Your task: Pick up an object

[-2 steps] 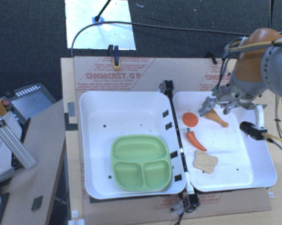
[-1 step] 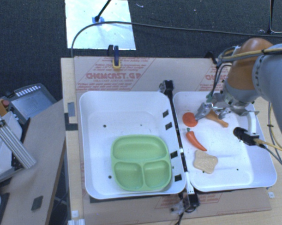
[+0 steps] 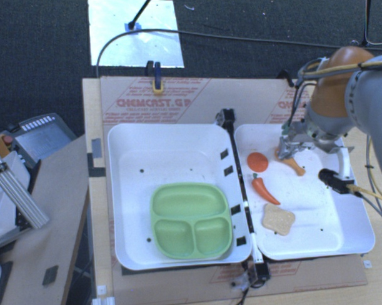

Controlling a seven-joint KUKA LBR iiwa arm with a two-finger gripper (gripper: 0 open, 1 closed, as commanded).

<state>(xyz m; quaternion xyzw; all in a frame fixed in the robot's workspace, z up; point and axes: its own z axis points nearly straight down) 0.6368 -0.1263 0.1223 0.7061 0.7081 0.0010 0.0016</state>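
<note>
Landmark for all positions: the black divider (image 3: 236,178) where the two white bins meet.

Left bin (image 3: 134,151), left of the divider: holds a green sectioned tray (image 3: 190,219), three compartments, lying flat in the near half of the bin and close to the divider. Nothing sits in the tray's compartments.

Right bin (image 3: 350,224), right of the divider: four loose objects.
- Red-orange round piece, tomato-like (image 3: 257,161), just right of the divider, toward the far half.
- Orange-red carrot or pepper shape with green stem (image 3: 264,190), just nearer than the round piece, lying on a slant, apart from it.
- Tan bread-like slice (image 3: 278,219), nearer again, just beside the tip of the carrot shape; contact cannot be told.
- Tan drumstick-like piece (image 3: 294,166), further right of the divider than the round piece, lying flat on the bin floor.

Arm (image 3: 364,92): grey with orange band, reaching in from the right, wrist over the far right part of the right bin. Jaws (image 3: 286,150) are low, at the far end of the drumstick-like piece. Whether they are spread, closed, or pinching the piece cannot be told: the tips are small and merge with the object.

Counter (image 3: 176,99): brown board with red lettering under both bins, a yellow-and-black clamp (image 3: 156,78) at its far edge, left of the divider.
</note>
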